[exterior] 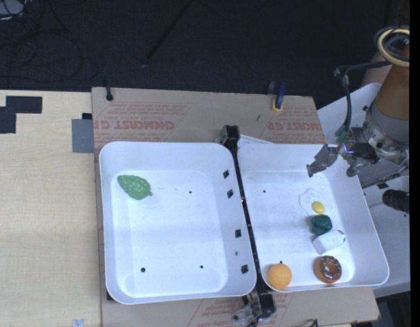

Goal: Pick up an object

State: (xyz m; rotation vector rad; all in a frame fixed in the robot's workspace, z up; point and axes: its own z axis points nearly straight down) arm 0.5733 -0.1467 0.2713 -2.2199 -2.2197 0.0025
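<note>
Grey metal gripper (335,161) hung over the upper right edge of the right-hand shallow white bin (278,182), fingers spread and grasping nothing. Inside that bin, toward its lower right, lay a small yellow piece (318,208), dark green lump (321,223), white block (328,240), brown ring doughnut (327,269) and orange ball (279,276).

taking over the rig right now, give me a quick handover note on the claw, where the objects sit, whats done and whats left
Claw: open, holding nothing, hanging above the top right part of the right bin.
Right bin: small yellow piece, dark green piece, white piece, brown ring-shaped donut and orange ball, all along its right and bottom side.
Left bin: one light green leafy piece near its top left corner.
Done: nothing picked.
Left: come down on one object, shut on it and lift; the cluster just below the claw looks nearest.
</note>
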